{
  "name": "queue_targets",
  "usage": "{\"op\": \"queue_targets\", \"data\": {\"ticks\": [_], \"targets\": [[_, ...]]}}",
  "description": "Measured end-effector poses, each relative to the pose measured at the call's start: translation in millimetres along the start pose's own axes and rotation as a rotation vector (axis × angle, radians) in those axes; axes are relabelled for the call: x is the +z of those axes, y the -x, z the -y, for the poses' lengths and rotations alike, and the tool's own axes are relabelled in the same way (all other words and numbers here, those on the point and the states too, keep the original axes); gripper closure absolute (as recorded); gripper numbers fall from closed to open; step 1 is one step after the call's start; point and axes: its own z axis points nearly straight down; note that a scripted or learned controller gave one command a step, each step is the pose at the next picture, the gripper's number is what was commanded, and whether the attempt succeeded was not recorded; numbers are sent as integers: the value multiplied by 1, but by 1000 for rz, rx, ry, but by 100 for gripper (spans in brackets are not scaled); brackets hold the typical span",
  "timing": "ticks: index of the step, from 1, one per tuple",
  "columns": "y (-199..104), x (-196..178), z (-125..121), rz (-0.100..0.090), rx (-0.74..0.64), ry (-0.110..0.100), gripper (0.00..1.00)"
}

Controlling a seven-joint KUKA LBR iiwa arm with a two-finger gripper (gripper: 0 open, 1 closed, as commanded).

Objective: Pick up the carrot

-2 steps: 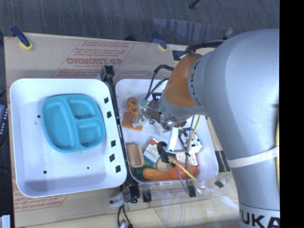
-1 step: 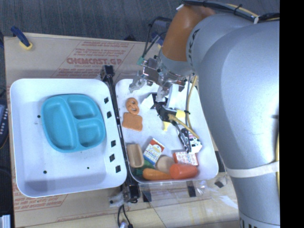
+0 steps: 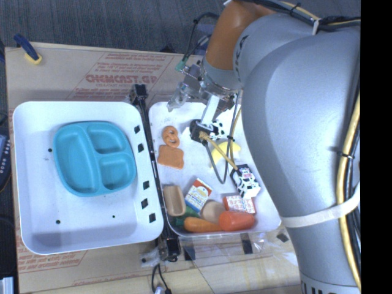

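Observation:
The carrot (image 3: 197, 225) is an orange, tapered piece lying flat at the near edge of the right bin (image 3: 160, 112). It is wedged between a bun and a red vegetable. My gripper (image 3: 188, 114) hangs over the far end of the same bin, well behind the carrot and beside a pretzel (image 3: 171, 136). Nothing of the carrot is near it. The grey arm with its orange band (image 3: 229, 26) covers the bin's right side.
The right bin also holds a toast slice (image 3: 171, 157), a bun (image 3: 174, 199), a small carton (image 3: 197, 196), a cow-patterned carton (image 3: 246, 181), a yellow banana (image 3: 223, 150) and a red vegetable (image 3: 236, 220). A blue divided plate (image 3: 95, 158) lies in the left bin (image 3: 27, 182).

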Motion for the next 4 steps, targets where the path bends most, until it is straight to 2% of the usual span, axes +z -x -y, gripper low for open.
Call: {"op": "queue_targets", "data": {"ticks": [1,2,3,4], "targets": [[-65,0,40,-1,242,-1,0],[-45,1,102,2,-35,-5,0],[-106,1,126,0,116,-3,0],[-174,66,131,4,279,-6,0]]}}
